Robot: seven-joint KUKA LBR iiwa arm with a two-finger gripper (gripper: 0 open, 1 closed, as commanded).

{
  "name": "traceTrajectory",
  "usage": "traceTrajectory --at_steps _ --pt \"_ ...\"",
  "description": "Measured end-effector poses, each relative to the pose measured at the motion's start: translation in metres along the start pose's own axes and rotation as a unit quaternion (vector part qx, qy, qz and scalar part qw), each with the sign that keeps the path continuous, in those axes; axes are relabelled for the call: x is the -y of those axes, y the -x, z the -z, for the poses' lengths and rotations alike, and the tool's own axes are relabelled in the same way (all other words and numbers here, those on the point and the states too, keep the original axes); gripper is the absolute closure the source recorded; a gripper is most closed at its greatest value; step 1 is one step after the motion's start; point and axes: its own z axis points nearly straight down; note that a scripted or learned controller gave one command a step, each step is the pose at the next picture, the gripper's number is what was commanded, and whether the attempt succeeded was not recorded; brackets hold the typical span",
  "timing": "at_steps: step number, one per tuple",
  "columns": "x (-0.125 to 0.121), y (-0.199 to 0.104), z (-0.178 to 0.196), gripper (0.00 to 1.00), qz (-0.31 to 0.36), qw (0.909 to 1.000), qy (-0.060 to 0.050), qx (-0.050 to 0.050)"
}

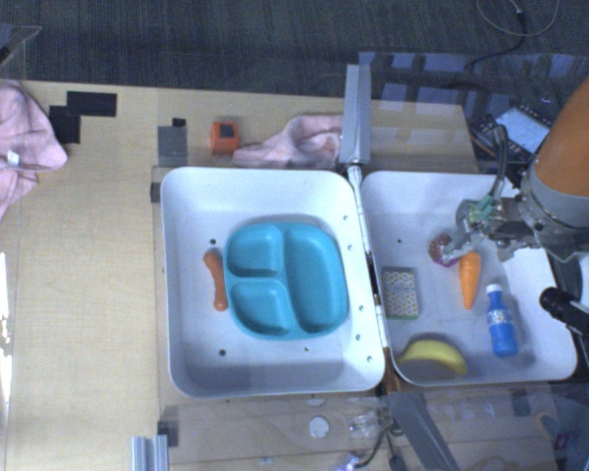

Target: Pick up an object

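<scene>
Two white bins are seen side by side. At three o'clock in the right bin (pixel 412 199), the gripper (pixel 468 232) is positioned just above an orange carrot (pixel 469 279), with a small red object (pixel 440 250) beside it. Whether its pincer is apart or together cannot be told.

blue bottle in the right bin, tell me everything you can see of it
The blue bottle is small, looks like plastic, and has a white cap at its upper end. It lies flat on the floor of the right bin, near the right wall, its length running roughly up and down the camera view. An orange carrot lies just to its left, close but apparently not touching. The gripper hangs above the carrot's top, apart from the bottle.
</scene>
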Motion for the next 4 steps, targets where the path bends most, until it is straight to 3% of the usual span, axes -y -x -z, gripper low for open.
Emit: traceTrajectory --at_steps 1,2,3,4 --pt "-0.002 -0.001 0.012 1.00 0.002 1.0000 0.003 0.000" --pt "-0.004 -0.003 0.024 1.00 0.004 1.0000 0.006 0.000" --pt "-0.078 -0.032 0.037 1.00 0.293 0.9562 0.003 0.001" --pt "-0.142 -0.066 0.064 1.00 0.552 0.8336 0.005 0.003"
